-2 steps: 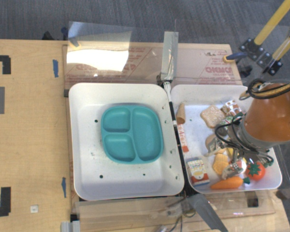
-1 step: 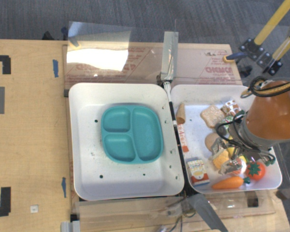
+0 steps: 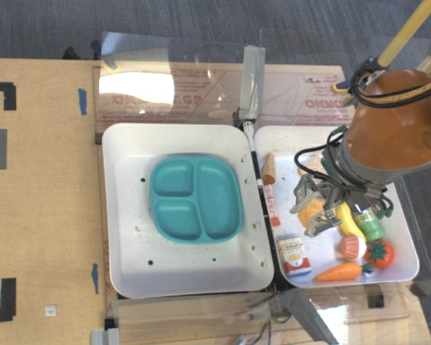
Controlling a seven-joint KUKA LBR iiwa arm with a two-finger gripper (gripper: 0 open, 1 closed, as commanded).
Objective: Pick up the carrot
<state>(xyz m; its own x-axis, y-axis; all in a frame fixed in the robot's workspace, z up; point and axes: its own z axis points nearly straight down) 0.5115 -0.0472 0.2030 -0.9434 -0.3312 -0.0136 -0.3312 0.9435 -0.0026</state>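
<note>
One arm [image 3: 391, 117] is seen reaching in from the right, its orange band bulked above the right bin [image 3: 409, 264] and grey wrist hardware angled down and to the left. The tool [image 3: 317, 205] is lowered over the middle of that bin, among the toy food; metallic parts and black cabling are seen around it. How far it is open cannot be told, and nothing can be confirmed as held.

Just beside the tool, a yellow banana-shaped piece [image 3: 350, 221] and a pale orange-yellow lump [image 3: 310, 210] are seen, partly covered by the hardware. A green item [image 3: 371, 228] lies right of the banana. Nearer the front edge, a pink ridged piece [image 3: 350, 247] and a red strawberry-like piece with a green top [image 3: 380, 254] are noted.

The carrot [image 3: 338, 272], smooth, orange and tapered, lies on its side near the front wall of the right bin, well apart from the tool. Left of it a small carton [image 3: 294, 255], white with red, is seen; its printing cannot be read. A brown cone-shaped piece [image 3: 268, 168] rests by the bin's left wall.

In the left bin [image 3: 122, 214] a teal, smooth, three-compartment plate [image 3: 196, 198] is centred. Behind both bins a clear sheet [image 3: 201, 92] with reddish lettering, too faint to read, is laid on the table [image 3: 39, 192]. Blue tape marks [image 3: 82, 100] are noted on the table.
</note>
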